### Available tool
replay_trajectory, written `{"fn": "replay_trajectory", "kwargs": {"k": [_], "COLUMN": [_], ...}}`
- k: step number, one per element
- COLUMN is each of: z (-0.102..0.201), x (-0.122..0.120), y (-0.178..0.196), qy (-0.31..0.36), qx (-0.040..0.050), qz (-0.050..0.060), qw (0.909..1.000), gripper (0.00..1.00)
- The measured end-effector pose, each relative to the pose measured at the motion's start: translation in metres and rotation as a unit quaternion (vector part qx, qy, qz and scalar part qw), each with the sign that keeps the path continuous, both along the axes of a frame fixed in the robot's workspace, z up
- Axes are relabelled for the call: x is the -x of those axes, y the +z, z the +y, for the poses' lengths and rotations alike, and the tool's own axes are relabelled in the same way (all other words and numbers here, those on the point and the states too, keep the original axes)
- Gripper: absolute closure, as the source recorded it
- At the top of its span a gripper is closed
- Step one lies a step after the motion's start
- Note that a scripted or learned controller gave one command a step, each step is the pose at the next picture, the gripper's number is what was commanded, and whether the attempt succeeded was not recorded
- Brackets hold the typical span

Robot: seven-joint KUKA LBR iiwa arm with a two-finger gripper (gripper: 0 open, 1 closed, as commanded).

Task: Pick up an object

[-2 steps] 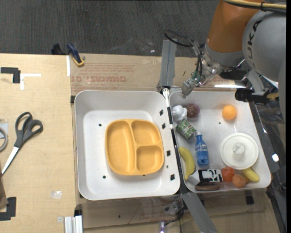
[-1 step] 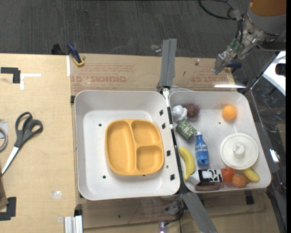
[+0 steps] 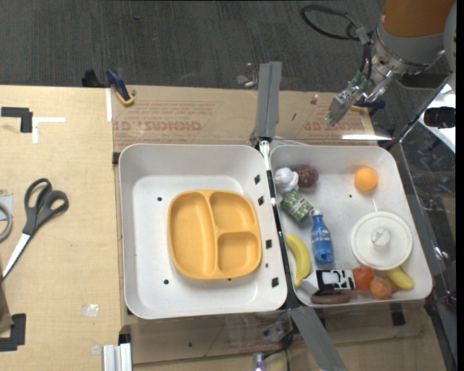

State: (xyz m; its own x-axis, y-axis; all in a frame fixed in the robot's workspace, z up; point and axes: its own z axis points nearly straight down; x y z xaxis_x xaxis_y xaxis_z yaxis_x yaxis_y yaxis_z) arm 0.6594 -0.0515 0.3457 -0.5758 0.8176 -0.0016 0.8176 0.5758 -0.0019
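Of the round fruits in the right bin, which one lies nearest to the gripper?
The orange ball at the bin's far right; the dark purple fruit lies further left of the gripper.

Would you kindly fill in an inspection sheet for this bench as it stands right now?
Surface: two white bins side by side, left bin and right bin, on a cardboard-covered bench.
Job's things: right bin holds an orange ball, blue bottle, banana, green can, white lid, dark ball and small fruit at its near edge.
Clutter: yellow divided plate in the left bin; scissors on the bench to the left.
Hand: hand hangs above the far rim of the right bin, nothing seen in it.
Cables: black cable on the floor behind.
Surroundings: dark carpet.
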Motion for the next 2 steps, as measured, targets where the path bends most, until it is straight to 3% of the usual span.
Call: {"fn": "replay_trajectory", "kwargs": {"k": [1, 2], "z": [-0.019, 0.017], "x": [0.066, 0.031], "y": [-0.041, -0.057], "qy": [0.103, 0.026], "qx": [-0.0005, -0.0002], "qz": [0.000, -0.001], "qw": [0.9947, 0.9997], "gripper": [1.00, 1.00]}}
